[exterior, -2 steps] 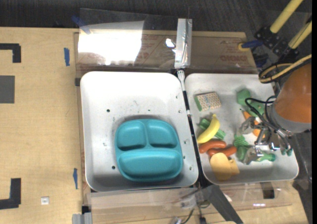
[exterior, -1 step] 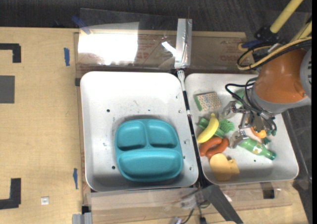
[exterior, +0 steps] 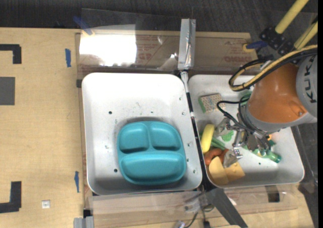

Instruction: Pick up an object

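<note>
Setting: dark carpet lies beyond a table (exterior: 40,121) topped with pale board; two shallow white bins sit side by side on it, with a clear plastic sheet propped behind them.
Left bin (exterior: 96,101): holds one teal divided tray (exterior: 150,152), three compartments, lying flat toward the near wall.
Right bin (exterior: 290,164): holds the clutter, with the arm's orange band (exterior: 275,96) hanging over it from the right.
Gripper (exterior: 236,152): low in the right bin, among the items; I cannot tell how its jaws stand, since the wrist and cables hide them, and nothing can be seen held.
Likely target: the tan block (exterior: 226,170), judged the nearest thing, just beside the gripper on its near side and touching the bin's near wall.
Other items, placed from the gripper: a yellow banana-like piece (exterior: 207,137) just to its left by the divider; an orange piece (exterior: 212,155) between that and the tan block; green bits (exterior: 270,156) to its right; a small printed card (exterior: 209,102) farther back.
Step in hand: closing in on one object in a crowded corner, by my reading.
Doing it well: settle on a single item, come straight down so the jaws straddle it rather than its neighbours, keep off the bin wall, close fully before lifting, then rise slowly.
Risk: the pieces touch one another, so a slanted approach may nudge them aside or pinch two at once.
</note>
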Controlling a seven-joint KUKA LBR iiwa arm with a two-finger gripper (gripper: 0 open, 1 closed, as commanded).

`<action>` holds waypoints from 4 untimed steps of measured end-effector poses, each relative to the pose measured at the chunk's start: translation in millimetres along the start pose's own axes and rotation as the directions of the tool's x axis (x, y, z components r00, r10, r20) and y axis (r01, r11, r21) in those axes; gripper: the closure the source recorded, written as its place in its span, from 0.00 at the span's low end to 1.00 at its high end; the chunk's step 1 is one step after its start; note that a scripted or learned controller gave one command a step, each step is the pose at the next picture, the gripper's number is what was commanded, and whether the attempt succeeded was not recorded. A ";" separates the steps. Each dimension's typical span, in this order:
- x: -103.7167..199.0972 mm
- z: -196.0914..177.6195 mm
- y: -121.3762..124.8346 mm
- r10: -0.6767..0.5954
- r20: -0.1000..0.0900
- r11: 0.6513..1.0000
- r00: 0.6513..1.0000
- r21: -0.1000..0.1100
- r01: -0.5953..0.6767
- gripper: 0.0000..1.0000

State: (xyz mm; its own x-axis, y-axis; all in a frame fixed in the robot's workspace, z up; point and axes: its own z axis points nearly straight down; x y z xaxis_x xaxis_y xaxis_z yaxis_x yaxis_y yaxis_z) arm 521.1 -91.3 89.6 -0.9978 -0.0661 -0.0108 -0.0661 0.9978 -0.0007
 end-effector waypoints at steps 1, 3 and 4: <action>-13.7 0.3 -8.6 -0.224 0.001 0.975 0.975 0.001 0.224 0.00; -100.9 1.3 -16.0 -0.279 -0.015 0.960 0.960 -0.007 0.279 0.00; -101.7 -18.3 -51.7 -0.427 0.000 0.904 0.904 0.000 0.427 0.00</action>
State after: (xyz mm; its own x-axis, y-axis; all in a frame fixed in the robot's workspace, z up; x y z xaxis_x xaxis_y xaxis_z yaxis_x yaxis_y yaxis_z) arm 625.9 -136.1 109.0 -0.8738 -0.4862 -0.0095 -0.4862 0.8738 -0.0052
